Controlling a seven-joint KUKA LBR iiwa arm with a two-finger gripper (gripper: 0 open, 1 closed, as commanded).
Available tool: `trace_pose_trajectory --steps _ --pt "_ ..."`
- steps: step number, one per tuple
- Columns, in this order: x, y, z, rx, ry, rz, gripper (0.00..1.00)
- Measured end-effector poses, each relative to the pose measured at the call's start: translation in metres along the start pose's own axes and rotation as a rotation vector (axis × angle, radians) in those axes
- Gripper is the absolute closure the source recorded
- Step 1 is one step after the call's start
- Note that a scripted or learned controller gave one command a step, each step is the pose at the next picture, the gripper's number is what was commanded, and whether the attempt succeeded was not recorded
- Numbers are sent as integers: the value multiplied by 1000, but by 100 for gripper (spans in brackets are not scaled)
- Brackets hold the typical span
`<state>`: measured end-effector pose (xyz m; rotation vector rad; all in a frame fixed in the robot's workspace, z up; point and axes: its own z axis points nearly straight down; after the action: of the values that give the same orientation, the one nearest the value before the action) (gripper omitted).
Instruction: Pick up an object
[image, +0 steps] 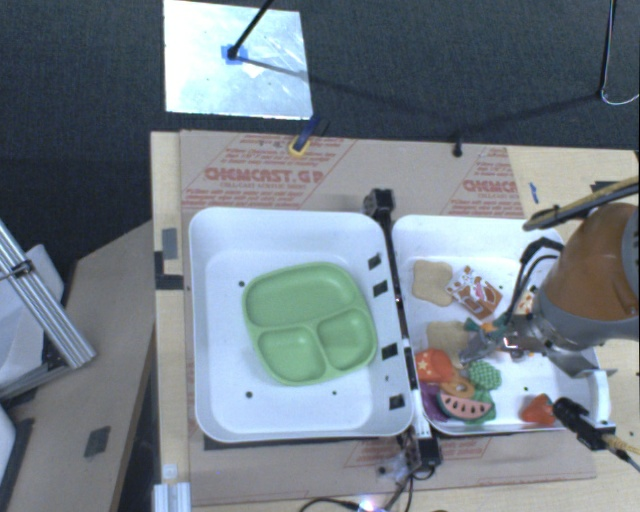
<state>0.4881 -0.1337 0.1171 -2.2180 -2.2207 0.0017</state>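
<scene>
Two white bins sitting side by side on the tabletop (250, 170), the arm (600, 275) reaching into the right one

The left bin (215, 300) is holding a green divided plate (308, 322); the right bin (500, 232) is holding toy food – a tan bread slice (432, 282), a patterned packet (475, 291), a tomato (436, 364), a watermelon slice (467, 406) and a red piece (538, 408). The tool (480, 345) is hanging low over the pile, just beside the tomato – whether its jaws are apart or together, I cannot tell

Green divided plate (308, 324) in left bin (215, 300)
</scene>
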Motion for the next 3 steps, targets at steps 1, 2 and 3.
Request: trace_pose_trajectory --steps 1,2,3 --pt "0 1 32 -3 1 0 0" --pt "1 3 20 -9 1 -1 100" --pt "-5 10 -26 -9 -3 -3 100"
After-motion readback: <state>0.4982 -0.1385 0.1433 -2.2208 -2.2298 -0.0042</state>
